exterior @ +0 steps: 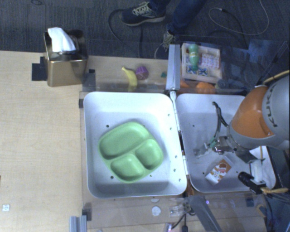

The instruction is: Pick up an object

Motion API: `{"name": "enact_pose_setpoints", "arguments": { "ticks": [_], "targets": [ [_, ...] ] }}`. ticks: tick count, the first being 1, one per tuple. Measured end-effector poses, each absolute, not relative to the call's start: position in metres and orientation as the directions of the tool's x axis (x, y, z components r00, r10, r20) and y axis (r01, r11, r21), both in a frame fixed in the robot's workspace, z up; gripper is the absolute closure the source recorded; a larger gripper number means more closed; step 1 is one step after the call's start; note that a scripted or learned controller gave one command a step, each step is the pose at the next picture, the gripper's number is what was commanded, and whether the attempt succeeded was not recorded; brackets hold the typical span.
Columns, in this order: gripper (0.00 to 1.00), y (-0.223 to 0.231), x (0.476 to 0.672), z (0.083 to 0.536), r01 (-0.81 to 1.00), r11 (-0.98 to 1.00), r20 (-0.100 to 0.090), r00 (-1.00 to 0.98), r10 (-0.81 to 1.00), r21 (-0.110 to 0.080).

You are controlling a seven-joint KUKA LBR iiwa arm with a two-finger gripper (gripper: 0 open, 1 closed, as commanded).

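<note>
Right bin point(199, 113): carton point(219, 171) just below tool point(209, 147).

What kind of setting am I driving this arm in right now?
Probably a robotics lab workcell, not a home. Two white bins sit on a wooden bench, the arm reaches into the right bin, cables run over dark carpet, and someone's sneaker stands by.

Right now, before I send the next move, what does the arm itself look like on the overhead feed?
The arm is a rounded grey body with a wide glossy orange band above the wrist, and part of a dark printed letter shows on the grey shell. A thin dark cable loops along its left side. The gripper is a small metallic grey assembly with a greenish fleck.
</note>
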State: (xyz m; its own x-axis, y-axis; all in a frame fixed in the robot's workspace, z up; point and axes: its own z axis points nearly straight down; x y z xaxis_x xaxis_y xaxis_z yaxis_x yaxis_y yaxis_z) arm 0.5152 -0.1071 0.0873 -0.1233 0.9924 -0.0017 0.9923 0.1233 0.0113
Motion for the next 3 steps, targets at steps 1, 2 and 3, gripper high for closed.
{"name": "enact_pose_setpoints", "arguments": {
  "ticks": [1,2,3],
  "targets": [
    [0.00,-0.121,0.491,0.087,0.907,0.420,-0.007,-0.420,0.907,0.011],
    [0.00,-0.207,0.546,0.087,0.898,0.440,-0.008,-0.440,0.898,0.007],
    [0.00,-0.199,0.491,0.087,0.884,0.467,-0.007,-0.467,0.884,0.008]
  ]
}}
